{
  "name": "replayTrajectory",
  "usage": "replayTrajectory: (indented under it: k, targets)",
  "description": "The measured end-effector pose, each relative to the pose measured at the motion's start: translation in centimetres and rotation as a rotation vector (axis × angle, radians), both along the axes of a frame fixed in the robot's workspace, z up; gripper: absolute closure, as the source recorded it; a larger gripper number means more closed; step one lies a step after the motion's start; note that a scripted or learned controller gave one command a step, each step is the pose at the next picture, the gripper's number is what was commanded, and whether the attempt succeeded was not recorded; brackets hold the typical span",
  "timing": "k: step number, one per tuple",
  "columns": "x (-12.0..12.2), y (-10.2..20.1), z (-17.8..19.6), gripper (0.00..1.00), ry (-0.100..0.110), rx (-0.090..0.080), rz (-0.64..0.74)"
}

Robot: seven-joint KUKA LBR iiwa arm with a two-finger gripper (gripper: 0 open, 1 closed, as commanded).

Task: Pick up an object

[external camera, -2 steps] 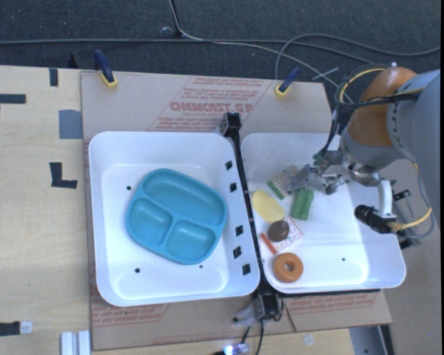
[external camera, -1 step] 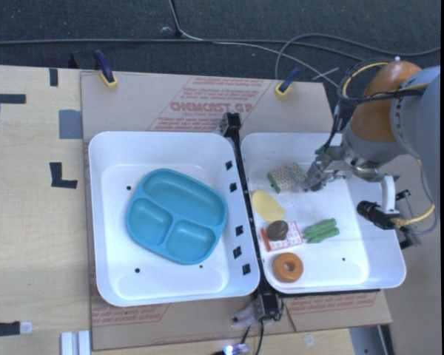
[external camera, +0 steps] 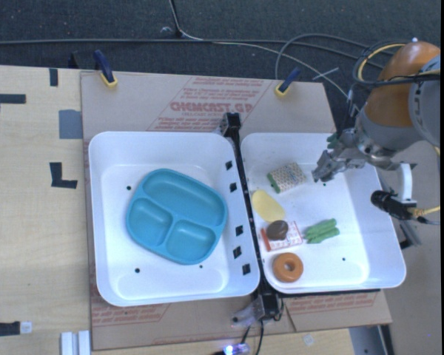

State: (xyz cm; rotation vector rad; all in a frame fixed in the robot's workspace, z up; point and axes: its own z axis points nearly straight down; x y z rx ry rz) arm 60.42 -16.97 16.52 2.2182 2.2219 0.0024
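In the right bin lie five small things, any of which could be the one to pick up: one pale, speckled rectangular piece set at a slant toward the bin's 11 o'clock corner area, one smooth yellow oval at about 9 o'clock beside the divider, one dark round piece on a red-and-white card just below the yellow oval, one green bean-like pod near the bin's middle, and one orange ring like a doughnut at about 7 o'clock. The left bin holds one blue plate with three compartments, lying slightly turned in the middle. The gripper hangs over the right bin's 12 o'clock part, just to the 3 o'clock side of the speckled piece and apart from it; whether it is spread or closed cannot be told from this blurred view. Two bins sit side by side on one cardboard sheet on the surface, with two clamps, one at 11 o'clock, one at 1 o'clock.
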Motion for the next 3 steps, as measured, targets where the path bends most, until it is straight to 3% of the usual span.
replayTrajectory:
  k: [2, 3]
  targets:
    - [-0.2, 0.0, 10.7, 1.00, 0.000, -0.001, 0.000]
    - [-1.0, 5.7, 10.8, 1.00, 0.005, 0.002, 0.004]
